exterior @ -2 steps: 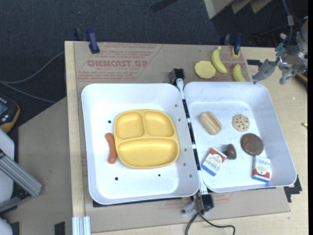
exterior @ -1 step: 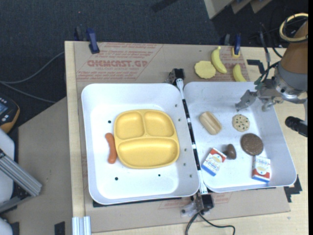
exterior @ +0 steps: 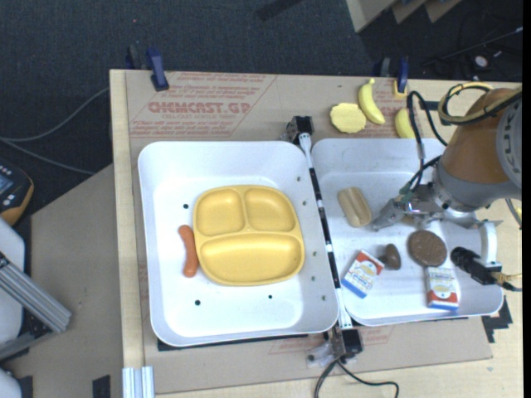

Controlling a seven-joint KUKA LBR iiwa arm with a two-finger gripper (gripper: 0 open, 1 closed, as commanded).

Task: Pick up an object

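gripper (exterior: 383,219): low over the middle of the right bin (exterior: 373,166), on the grey arm (exterior: 474,160) entering across the bin's right edge. released or clenched: cannot tell at this slant.

candidate things for pickup, all in the right bin:
- tan block (exterior: 355,206): toward the left edge, just beside the gripper on its left, lying lengthwise toward the far edge; contact not discernible.
- small brown lump (exterior: 390,256): toward the near edge, on the near side of the gripper, apart from it.
- brown disc (exterior: 427,247): just right of the lump, close under the wrist, crowded by the arm.
- red, white and blue carton (exterior: 362,274): near the near-left corner, tilted, just beside the lump.
- second carton (exterior: 441,288): near the near-right corner, on the near side of the disc.

left bin (exterior: 166,222): side by side with the right bin along the shared edge. yellow divided plate (exterior: 247,233) at its centre; orange sausage (exterior: 189,249) just beside the plate's left rim, flat on the bin floor.

on the surface (exterior: 207,106), beyond the right bin's far edge: banana (exterior: 371,102), round yellow piece (exterior: 348,118) to its left, another yellow piece (exterior: 404,123) to its right, only partly visible. all three well apart from the gripper.
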